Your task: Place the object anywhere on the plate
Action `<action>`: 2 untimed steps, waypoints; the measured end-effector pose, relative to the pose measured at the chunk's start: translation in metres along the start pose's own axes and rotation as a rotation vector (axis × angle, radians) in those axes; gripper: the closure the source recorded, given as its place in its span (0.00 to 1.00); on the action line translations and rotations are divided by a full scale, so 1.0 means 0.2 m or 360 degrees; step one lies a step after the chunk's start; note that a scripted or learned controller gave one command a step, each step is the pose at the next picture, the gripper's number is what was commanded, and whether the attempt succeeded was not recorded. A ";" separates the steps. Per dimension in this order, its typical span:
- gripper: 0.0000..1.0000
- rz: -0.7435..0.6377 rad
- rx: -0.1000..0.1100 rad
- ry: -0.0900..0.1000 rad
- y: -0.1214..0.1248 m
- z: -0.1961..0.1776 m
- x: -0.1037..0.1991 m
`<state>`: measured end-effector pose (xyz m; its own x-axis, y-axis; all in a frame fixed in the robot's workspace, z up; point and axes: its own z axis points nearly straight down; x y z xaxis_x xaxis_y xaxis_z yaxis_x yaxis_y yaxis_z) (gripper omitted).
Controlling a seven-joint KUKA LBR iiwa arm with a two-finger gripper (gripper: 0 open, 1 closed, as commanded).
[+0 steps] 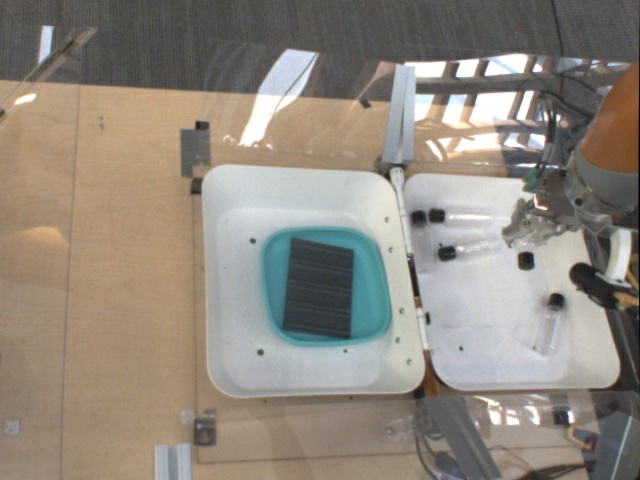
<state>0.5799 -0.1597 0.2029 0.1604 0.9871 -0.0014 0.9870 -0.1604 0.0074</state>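
Observation:
A dark grey ridged rectangular block (320, 288) lies flat on the teal plate (376, 308) in the middle of the left bin (230, 268). My gripper (527, 224) hangs over the upper right part of the right bin (480, 353), far from the plate and block. I see nothing in it.
The right bin holds clear vials with black caps: one near its top left (458, 213), one below that (468, 251), and one at the lower right (547, 328). A small black cap (525, 260) lies just below the gripper. A metal divider (400, 118) stands behind the bins.

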 end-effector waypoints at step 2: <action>1.00 -0.0355 0.0006 0.0005 -0.29 0.09 0.64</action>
<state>0.5431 -0.0240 0.1846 -0.0621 0.9981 0.0006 0.9981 0.0621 0.0035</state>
